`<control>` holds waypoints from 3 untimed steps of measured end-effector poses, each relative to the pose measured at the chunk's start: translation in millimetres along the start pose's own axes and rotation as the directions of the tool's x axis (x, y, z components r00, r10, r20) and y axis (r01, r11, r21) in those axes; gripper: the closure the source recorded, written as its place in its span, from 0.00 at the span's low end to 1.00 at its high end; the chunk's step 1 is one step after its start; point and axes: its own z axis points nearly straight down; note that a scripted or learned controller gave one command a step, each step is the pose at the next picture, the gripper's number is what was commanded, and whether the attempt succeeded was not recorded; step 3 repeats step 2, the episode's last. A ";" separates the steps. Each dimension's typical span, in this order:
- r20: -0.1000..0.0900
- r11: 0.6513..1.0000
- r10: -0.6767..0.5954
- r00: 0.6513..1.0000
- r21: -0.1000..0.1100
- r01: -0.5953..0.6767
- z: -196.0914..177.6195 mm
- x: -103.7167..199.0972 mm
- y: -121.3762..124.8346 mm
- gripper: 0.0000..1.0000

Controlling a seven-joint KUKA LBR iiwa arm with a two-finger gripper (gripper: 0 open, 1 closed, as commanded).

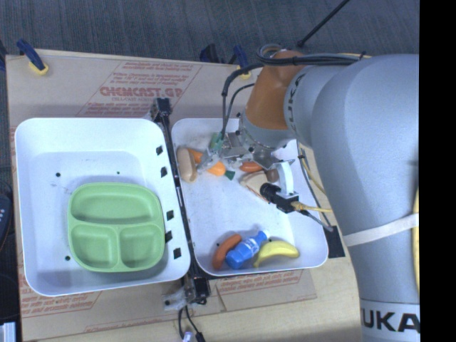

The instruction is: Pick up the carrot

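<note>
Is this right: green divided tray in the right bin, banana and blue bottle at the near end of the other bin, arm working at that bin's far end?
Not quite. The camera view shows the green divided tray in the left bin, not the right. The rest holds: the banana and blue bottle lie at the near end of the right bin, and the arm is working at its far end.

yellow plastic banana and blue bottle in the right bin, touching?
Touching. The camera view shows the yellow plastic banana lying against the blue bottle at the near edge of the right white bin, with no gap between them.
</note>
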 end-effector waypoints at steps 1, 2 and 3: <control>0.001 1.000 -0.005 1.000 0.000 0.005 -11.1 -0.2 0.7 1.00; 0.000 0.961 0.276 0.961 -0.002 -0.276 -101.0 52.6 -12.4 1.00; 0.000 0.961 0.276 0.961 -0.002 -0.276 -101.0 52.6 -12.4 1.00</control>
